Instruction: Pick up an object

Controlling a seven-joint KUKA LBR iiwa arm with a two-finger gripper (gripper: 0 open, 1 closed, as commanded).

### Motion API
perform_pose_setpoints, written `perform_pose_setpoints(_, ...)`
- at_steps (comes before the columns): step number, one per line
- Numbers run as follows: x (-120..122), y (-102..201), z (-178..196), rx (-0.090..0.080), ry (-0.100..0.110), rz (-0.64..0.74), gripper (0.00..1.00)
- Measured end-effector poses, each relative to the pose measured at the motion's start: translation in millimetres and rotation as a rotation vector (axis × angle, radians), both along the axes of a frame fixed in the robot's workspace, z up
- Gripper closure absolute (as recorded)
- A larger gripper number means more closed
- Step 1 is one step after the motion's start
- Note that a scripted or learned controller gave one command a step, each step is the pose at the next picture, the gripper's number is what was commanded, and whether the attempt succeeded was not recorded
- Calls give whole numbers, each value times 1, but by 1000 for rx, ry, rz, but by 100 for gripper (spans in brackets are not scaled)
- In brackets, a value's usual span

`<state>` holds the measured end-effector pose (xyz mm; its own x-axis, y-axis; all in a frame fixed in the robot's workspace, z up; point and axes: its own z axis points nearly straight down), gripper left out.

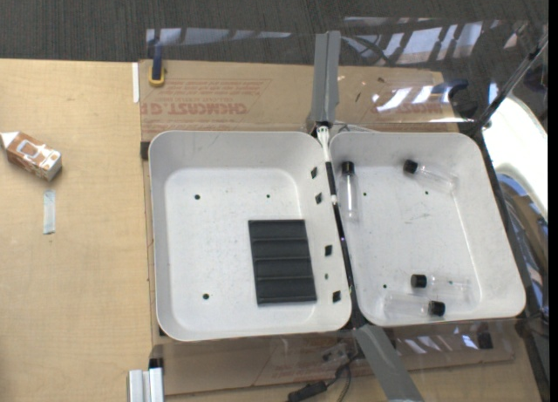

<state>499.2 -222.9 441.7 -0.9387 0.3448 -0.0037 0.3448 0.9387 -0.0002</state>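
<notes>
A black ridged block (282, 261) lies flat in the left bin (174, 217), right of its middle. The right bin (497, 252) holds several clear tubes with black caps. One tube (350, 191) lies along that bin's left wall, and another (427, 175) sits near its back. Two more tubes (440, 284) (410, 309) rest close together near the front wall.
Both bins sit on brown cardboard (218, 99). On the wooden bench to the left are a small orange-and-white box (33, 156) and a thin pale strip (49, 214). A grey post (325, 78) rises behind the seam between the bins. A yellow clamp (157, 76) is at the cardboard's back left corner.
</notes>
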Motion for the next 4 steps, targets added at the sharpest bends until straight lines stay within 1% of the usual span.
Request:
perform_pose_setpoints(1,70,1,0,0,0,107,100)
perform_pose_setpoints(2,153,1,0,0,0,198,100)
perform_pose_setpoints(4,154,2,1,-1,-1,408,100)
